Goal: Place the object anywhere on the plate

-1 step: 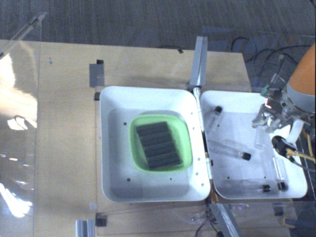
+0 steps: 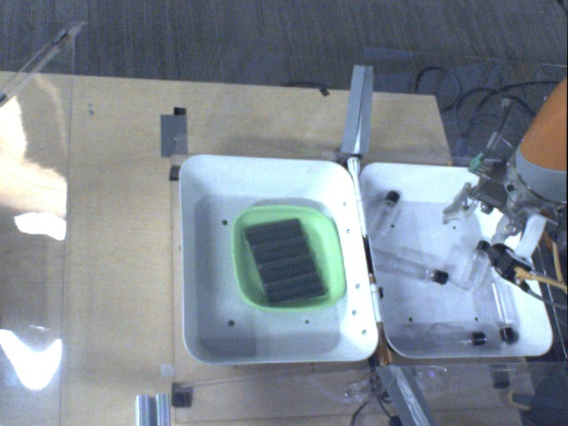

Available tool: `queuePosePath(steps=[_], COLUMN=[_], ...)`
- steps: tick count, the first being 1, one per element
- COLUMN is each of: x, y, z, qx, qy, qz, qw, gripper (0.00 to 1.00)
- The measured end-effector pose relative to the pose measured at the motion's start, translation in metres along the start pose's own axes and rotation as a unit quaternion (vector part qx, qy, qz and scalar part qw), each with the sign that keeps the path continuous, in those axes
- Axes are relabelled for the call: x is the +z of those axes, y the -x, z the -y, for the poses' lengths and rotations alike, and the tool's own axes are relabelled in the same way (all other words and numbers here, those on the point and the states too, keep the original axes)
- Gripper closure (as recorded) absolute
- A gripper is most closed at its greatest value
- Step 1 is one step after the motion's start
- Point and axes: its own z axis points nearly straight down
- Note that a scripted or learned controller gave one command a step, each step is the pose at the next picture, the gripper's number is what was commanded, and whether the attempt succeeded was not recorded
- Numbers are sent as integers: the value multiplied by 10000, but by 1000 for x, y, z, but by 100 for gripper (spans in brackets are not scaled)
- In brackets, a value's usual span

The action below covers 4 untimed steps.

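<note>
Task looks done, w/ the dark ribbed object [image 2: 284, 262] lying flat on the green plate [image 2: 333, 242] in the left bin [image 2: 200, 238], my hand [image 2: 497, 224] at frame right over the right bin [image 2: 390, 327]; grip state can't tell.

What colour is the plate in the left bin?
Light green; the plate shows best in the camera view.

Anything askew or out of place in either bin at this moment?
Mostly tidy. The green plate in the left bin already carries a dark ribbed block, lying slightly skewed. In the right bin, several clear tubes with black caps lie scattered at different angles. The hand is over that bin's right side.
</note>
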Motion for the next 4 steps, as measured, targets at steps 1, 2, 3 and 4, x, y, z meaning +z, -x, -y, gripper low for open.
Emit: queuePosePath(steps=[1, 2, 3, 4], x=[-151, -179, -237, -237], y=[36, 61, 63, 64], z=[14, 39, 38, 38], qx=[225, 611, 1344, 1890], qy=[33, 35, 46, 35], qz=[-4, 2, -2, -3], qw=[9997, 9981, 9909, 9820], gripper=[0, 0, 0, 0])
